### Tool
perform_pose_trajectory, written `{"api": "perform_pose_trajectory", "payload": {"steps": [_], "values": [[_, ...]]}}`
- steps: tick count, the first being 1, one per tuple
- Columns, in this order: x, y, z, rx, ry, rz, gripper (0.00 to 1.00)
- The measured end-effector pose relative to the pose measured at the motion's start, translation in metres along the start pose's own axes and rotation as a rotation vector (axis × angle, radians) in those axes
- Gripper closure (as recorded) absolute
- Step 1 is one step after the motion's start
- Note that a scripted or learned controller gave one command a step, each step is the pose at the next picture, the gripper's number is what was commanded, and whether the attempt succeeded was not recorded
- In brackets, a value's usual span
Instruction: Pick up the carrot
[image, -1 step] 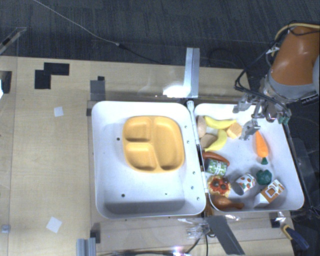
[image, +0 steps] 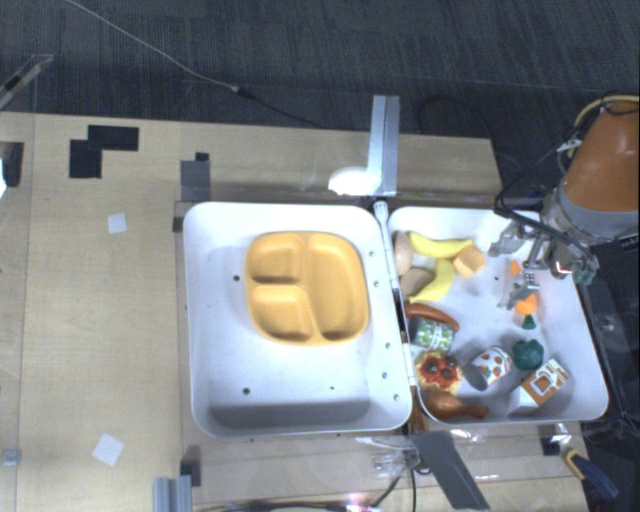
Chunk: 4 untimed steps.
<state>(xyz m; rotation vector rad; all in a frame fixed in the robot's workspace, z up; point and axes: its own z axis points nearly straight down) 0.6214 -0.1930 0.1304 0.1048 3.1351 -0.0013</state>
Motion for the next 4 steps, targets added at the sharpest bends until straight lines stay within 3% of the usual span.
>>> {"api": "perform_pose_trajectory", "payload": {"steps": [1, 2, 3, 4], "values": [[0.019, -0.013, 0.041, 0.0, -0.008, 0.053, 0.0], [0.029, 0.043, 0.041, -0.001, -0.007, 0.068, 0.0], [0.053, -0.017, 0.041, 0.001, -0.008, 0.287, 0.0], [0.007, 0.029, 0.042, -0.003, -0.009, 0.265, 0.0]]}}
